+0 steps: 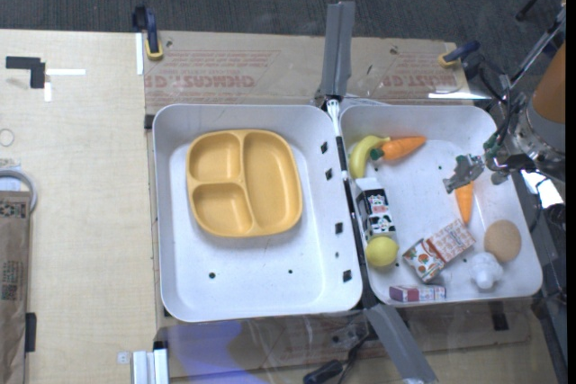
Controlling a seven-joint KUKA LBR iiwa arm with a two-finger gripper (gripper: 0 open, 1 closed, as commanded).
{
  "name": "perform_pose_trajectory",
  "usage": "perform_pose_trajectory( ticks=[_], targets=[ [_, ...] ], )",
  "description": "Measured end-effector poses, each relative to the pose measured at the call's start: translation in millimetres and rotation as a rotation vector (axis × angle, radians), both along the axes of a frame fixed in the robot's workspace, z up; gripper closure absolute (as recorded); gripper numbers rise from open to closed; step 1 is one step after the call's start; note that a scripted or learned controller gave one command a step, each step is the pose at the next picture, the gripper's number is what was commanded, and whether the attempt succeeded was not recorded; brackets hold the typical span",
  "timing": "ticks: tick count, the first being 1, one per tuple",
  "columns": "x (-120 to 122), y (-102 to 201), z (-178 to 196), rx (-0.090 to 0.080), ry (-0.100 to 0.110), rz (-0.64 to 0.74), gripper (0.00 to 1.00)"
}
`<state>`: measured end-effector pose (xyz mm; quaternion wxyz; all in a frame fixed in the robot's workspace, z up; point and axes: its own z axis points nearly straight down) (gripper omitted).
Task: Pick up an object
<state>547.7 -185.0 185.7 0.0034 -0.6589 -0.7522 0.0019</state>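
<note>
Claw [463,168] hovered right of center in the right bin [423,120], open or shut impossible to tell, nothing visibly gripped. Sat just above a small orange carrot [464,202]. Egg [502,240] lower right, juice carton [438,252] below, banana [362,154] and bigger carrot [402,147] upper left. Yellow divided plate [243,183] over in the left bin [171,220].

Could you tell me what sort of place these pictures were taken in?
Probably a robotics lab's grasping bench: two white bins side by side, toy food such as a carrot, and a gripper reaching in.
</note>
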Motion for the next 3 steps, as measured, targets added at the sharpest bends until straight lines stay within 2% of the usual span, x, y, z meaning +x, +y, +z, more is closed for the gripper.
perform_pose_trajectory(
  ticks=[1,2,3],
  targets=[
    [20,-29,-87,0.005,-0.006,-0.005,0.0],
    [19,-30,-83,0.005,0.001,-0.008,1.0],
    [15,62,7,-0.002,-0.007,-0.016,1.0]
  ],
)
